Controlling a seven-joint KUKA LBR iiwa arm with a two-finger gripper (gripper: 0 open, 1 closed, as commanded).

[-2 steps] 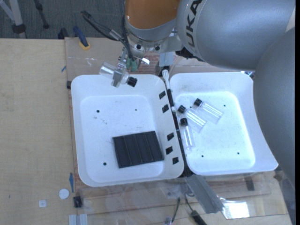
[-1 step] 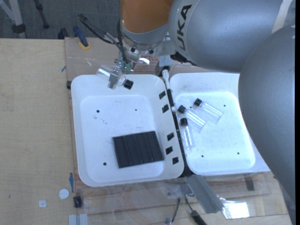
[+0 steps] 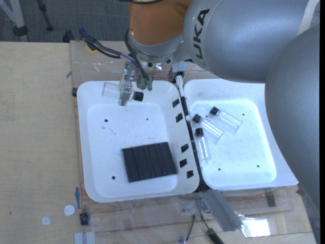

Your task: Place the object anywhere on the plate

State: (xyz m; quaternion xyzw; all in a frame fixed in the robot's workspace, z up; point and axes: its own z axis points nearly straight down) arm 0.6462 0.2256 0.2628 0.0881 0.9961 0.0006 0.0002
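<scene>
In the left bin, bare floor surrounds the black ridged plate at lower centre. Three clear vials crowd the right bin's upper left; its lower right lies open.

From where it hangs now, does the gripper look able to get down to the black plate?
Probably yes. The gripper hangs over the left bin's far end; the plate lies uncovered nearer the camera, with bare bin floor between.
</scene>
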